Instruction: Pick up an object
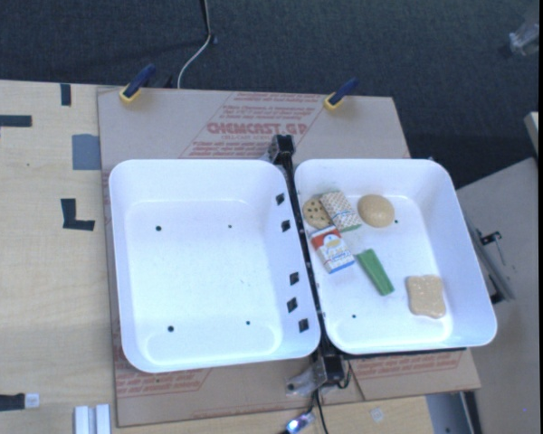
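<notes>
Lumpy tan slice (pixel 426 296), flat green bar (pixel 376 271), round bun (pixel 376 210).

The print on the small box (pixel 335 250) is too small to read. The cracker (pixel 341 210) partly hides the cookie (pixel 315 212) beside it.

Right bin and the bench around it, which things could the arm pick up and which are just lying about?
For the job, all in the right bin:
cookie
checkered packet
round bun
small box
green block
tan piece

Lying about:
left bin
yellow clamp
blue clamp
cable
</notes>
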`<state>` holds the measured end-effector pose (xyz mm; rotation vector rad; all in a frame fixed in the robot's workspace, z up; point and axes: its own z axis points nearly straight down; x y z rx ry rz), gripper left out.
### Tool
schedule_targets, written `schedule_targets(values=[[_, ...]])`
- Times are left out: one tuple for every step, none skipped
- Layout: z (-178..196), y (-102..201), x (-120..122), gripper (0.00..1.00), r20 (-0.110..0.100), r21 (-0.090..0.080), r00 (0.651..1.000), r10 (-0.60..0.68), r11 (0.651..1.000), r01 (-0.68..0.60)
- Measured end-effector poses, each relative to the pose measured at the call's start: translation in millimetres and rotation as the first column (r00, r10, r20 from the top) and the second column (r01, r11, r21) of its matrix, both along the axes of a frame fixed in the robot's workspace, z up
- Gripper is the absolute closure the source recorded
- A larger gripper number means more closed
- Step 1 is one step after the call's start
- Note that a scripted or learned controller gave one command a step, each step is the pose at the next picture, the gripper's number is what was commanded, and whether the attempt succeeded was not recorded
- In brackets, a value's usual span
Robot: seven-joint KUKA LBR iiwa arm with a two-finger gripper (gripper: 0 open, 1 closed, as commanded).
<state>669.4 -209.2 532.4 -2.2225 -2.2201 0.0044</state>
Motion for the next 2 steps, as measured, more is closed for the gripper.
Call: schedule_targets(values=[[0.2,-14.8,0.2,1.0,0.0,0.001,1.0,0.001,1.0,-0.001],[1.1,66.0,0.9,1.0,0.001,0.004,1.0,0.01,1.0,-0.01]])
